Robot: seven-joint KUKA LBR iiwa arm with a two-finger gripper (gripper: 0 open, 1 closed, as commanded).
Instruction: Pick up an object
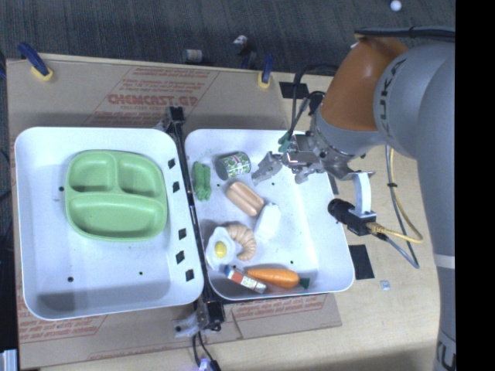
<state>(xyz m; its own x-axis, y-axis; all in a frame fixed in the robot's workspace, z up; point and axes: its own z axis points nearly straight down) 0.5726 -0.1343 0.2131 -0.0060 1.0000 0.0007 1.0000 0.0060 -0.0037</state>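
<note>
Cardboard sheet (155,91) under both white bins (46,284), dark carpet (116,14) beyond; pincer (284,166) spread open, gripping nothing.

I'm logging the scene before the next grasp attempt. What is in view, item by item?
Divided plate: 1, green, in the left bin.
Left bin: 1, white, left side of bench.
Right bin: 1, white, right of the left bin.
Can: 1, green and white, top of the right bin.
Green vegetable: 1, green, left edge of the right bin.
Hot dog: 1, tan and pink, below the can.
White block: 1, white, right bin centre.
Fried egg: 1, white and yellow, lower left of the right bin.
Croissant: 1, tan, beside the egg.
Carrot: 1, orange, bottom of the right bin.
Marker-like tube: 1, red and white, left of the carrot.
Clamps: 2, blue and yellow, back edge of the cardboard.
Arm: 1, grey with orange band, right.
Gripper: 1, metal, over the right bin's top.
</note>
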